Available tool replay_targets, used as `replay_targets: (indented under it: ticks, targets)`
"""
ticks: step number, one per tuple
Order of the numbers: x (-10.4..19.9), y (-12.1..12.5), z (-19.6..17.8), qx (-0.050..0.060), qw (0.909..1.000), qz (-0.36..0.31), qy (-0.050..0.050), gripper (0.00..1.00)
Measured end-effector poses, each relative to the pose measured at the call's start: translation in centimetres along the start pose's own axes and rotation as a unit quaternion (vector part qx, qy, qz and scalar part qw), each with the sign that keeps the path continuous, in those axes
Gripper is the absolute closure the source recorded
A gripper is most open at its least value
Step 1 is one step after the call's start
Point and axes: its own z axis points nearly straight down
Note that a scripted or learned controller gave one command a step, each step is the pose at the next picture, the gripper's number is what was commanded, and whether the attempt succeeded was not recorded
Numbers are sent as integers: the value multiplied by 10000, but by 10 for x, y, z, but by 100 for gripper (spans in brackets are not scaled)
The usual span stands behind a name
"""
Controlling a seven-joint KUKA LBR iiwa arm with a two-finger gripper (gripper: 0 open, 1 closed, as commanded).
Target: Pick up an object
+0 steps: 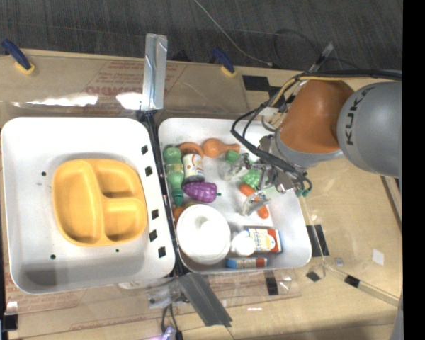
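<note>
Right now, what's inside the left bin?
The left bin holds one yellow divided tray, lying flat near its middle. The tray's compartments look bare. Whatever lies under the tray is covered by it.

Bench (354,261) bears two white bins (28,140), side by side.

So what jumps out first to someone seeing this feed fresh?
The yellow divided tray, alone in the left bin. Then the toy-food clutter in the right bin: purple grapes, a white bowl, a small carton. The arm's orange band hangs over that bin's right edge.
</note>
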Motion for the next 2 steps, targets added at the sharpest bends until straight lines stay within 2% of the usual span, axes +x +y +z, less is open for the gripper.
replay_targets:
  ticks: [1, 2]
  targets:
    - [17, 6, 1, -9, 9999, 118, 15, 0]
    - [24, 22, 1, -12, 9974, 715, 24, 0]
